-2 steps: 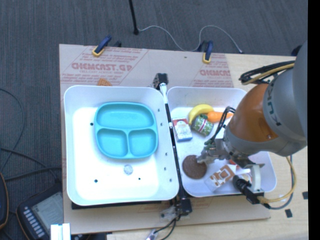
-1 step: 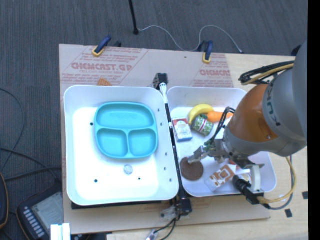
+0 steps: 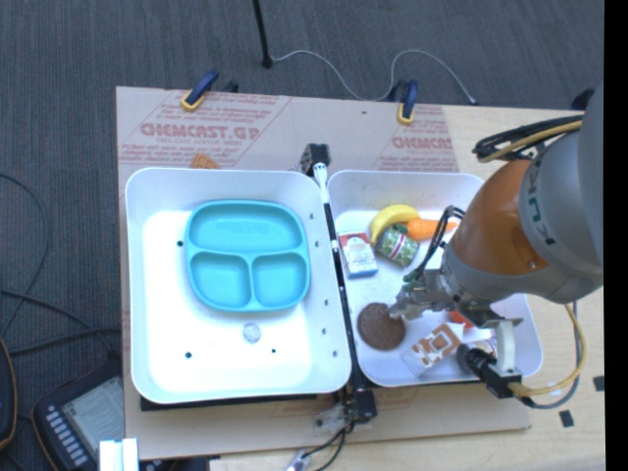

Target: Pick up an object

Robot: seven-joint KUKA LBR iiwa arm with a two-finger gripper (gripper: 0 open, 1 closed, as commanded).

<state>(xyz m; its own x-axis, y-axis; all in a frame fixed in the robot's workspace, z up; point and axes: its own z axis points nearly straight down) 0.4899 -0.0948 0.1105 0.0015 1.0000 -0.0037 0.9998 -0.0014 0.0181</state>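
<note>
The right bin (image 3: 510, 361) holds several small objects. A yellow banana (image 3: 391, 219), a green can (image 3: 398, 247) and an orange carrot-like piece (image 3: 424, 229) lie together at its far side. A small white and red carton (image 3: 358, 257) lies by the left wall. Near the front sit a brown round cookie (image 3: 381, 327) and a brown and white packet (image 3: 432, 346). My gripper (image 3: 414, 297) hangs low over the middle of this bin, just right of the cookie and above the packet. A red item (image 3: 458, 317) peeks out beside the wrist, partly hidden.
The left bin (image 3: 157, 263) holds a blue divided plate (image 3: 247, 256) and a small clear disc (image 3: 252, 334). A ridge where the two bin walls meet (image 3: 334, 273) runs between the bins. The arm's orange band (image 3: 496, 229) covers the right bin's right part. Clamps (image 3: 406, 101) stand at the back.
</note>
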